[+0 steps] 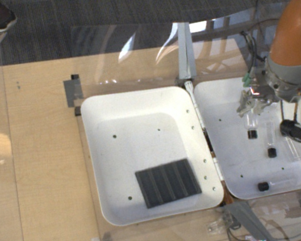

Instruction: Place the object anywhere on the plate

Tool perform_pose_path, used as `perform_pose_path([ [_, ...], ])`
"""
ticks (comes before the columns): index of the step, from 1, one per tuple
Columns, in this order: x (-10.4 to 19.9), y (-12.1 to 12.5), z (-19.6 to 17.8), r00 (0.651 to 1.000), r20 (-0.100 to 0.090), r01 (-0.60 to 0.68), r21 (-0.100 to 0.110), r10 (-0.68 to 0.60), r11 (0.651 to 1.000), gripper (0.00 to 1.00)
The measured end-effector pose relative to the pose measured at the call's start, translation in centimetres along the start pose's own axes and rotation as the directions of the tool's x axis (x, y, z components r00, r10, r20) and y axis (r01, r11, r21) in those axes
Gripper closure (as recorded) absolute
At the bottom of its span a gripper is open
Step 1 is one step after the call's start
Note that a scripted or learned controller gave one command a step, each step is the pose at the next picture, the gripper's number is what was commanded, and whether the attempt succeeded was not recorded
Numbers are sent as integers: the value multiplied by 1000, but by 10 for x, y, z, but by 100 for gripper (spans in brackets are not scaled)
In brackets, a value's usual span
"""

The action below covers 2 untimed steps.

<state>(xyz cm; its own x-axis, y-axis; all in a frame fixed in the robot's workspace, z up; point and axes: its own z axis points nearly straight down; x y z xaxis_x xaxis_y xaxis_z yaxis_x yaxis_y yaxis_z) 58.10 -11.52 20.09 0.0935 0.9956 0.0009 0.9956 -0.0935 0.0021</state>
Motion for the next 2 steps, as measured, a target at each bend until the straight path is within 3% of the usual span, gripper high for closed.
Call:
perform_pose_path([
  [1,84,52,20,999,0,36,3,-36,999,100],
  [2,145,76,-27,999,2,41,1,-41,999,100],
])
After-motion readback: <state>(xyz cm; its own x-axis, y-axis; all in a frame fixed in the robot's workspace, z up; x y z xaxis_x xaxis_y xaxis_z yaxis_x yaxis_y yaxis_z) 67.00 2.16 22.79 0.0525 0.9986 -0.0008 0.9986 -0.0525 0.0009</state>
